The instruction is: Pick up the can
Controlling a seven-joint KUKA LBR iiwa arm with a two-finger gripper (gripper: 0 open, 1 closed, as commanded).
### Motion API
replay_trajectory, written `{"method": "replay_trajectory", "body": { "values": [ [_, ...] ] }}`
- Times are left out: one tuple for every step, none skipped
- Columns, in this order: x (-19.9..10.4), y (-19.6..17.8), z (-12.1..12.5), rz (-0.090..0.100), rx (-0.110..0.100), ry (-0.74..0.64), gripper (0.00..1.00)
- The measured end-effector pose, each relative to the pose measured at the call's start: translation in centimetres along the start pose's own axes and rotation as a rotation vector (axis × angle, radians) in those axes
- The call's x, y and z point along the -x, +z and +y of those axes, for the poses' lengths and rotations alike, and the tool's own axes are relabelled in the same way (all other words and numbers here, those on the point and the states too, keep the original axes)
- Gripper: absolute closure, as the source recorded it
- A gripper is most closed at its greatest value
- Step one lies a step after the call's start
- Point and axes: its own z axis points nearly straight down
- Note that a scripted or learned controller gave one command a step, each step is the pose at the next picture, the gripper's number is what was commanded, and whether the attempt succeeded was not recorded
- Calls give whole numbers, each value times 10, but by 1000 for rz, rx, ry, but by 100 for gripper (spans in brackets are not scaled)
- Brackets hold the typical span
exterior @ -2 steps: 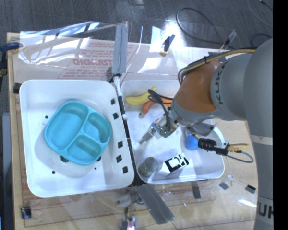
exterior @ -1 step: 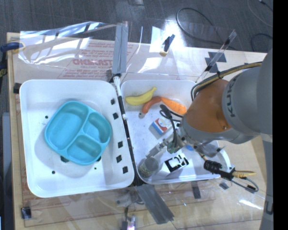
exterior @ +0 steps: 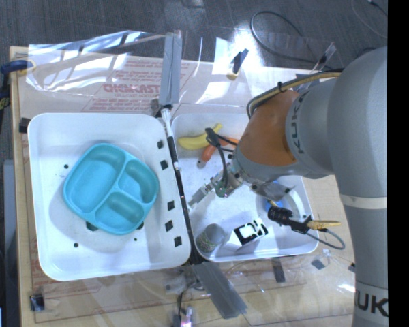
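You see the gripper mid-frame, fingers narrow, holding nothing; the can lies below it; the arm hides much of the right bin.

arm: white letters "KU" at wrist, "UK" at lower right | plastic sheet, upper left: red print, unreadable

A single fixed camera looks down at a slant on the tabletop, taking in both white bins from moderate height; the arm enters from three o'clock.
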Motion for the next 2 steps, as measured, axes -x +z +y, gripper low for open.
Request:
{"method": "replay_trajectory", "body": {
  "values": [
    [70,0,30,3,0,-23,0],
    [55,1,-49,5,-2,25,0]
  ]
}}
